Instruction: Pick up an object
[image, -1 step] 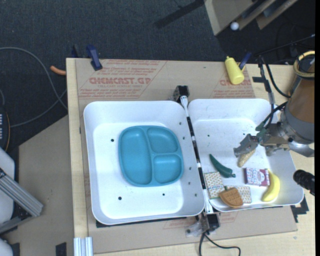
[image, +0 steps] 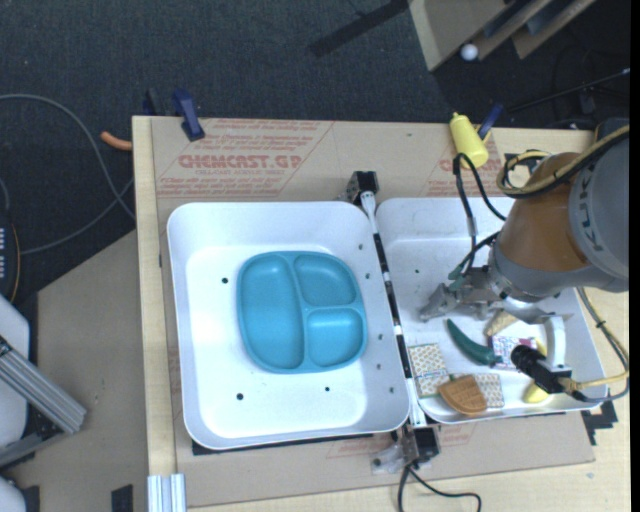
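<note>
Claw (image: 435, 302): we see it low over the right bin (image: 420, 225), near the bin's left wall. Released or clenched, we cannot tell.
Green curved object (image: 468, 342): in the right bin, just beside the claw, toward the near edge.
Patterned packet (image: 428, 360): against the right bin's left wall, near the claw.
Brown oval object (image: 463, 395): right bin's near edge, just beside the packet.
Blue divided plate (image: 300, 310): middle of the left bin (image: 200, 300), well apart from the claw.
Table (image: 250, 150): carries both bins side by side.

Tan bench (image: 148, 330) with red lettering (image: 240, 160), left white bin (image: 200, 330), right white bin (image: 425, 225) alongside
</note>
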